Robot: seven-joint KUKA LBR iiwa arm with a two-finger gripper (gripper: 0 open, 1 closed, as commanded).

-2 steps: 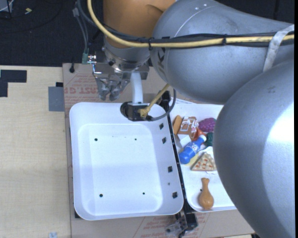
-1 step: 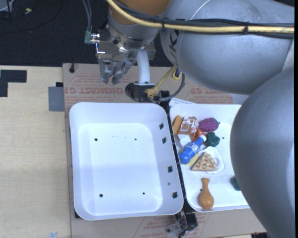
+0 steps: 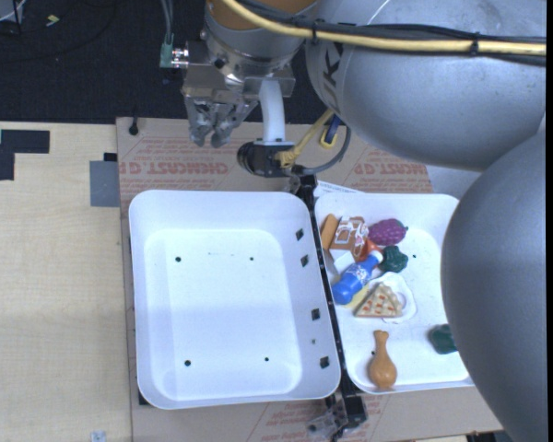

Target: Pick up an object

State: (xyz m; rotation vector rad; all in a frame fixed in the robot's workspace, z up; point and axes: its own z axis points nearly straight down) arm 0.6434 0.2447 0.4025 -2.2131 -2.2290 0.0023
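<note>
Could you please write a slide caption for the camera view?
Arm's hand raised beyond the left bin; toys lie in the right bin.

Big smooth grey arm [image 3: 442,72] with rounded, glossy shells and an orange band [image 3: 258,7] above the wrist. A yellow cable and a thin white one run along the grey casing, with another yellow lead looping by the white cylinder under the wrist. Metal-grey gripper [image 3: 214,122] with stubby dark fingers, small green board on its side.
</note>
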